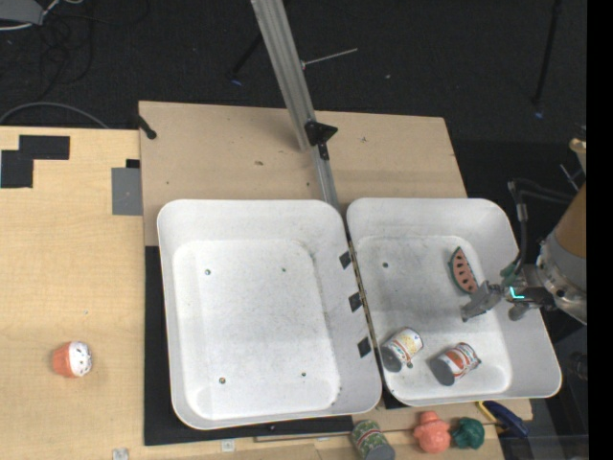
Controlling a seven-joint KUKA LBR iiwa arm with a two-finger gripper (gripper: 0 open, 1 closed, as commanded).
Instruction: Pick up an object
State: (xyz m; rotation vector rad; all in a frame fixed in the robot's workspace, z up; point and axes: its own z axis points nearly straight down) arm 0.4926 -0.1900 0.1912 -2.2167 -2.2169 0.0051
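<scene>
You've got two white bins side by side on the bench. The left bin (254,314) is the bigger-looking one in this view. The right bin (421,228) holds 3 things: 1 watermelon slice (464,269) toward its right wall, upper half; 1 can w/ a yellow-and-white label (401,348), lying on its side near the front-left corner, close to the divider; 1 can w/ a red-and-white label (456,362), also on its side, just right of the first can, apart from it. So 2 cans, 1 slice.

The arm comes in from the right edge; the gripper (482,300) sits low over the right bin's right side, just below the watermelon slice and above-right of the red-label can. It looks very near the slice's lower end; can't tell if they touch. Nothing shows between the fingers, and whether they're spread or closed I can't tell from this angle.

Outside the bins: 1 orange-and-white round toy (72,359) on the light wood table far left, well apart from everything. Along the front edge below the right bin, 3 small items in a row: a dark can (367,438), a pink toy (431,432), a green toy (468,432), the last two touching.
</scene>
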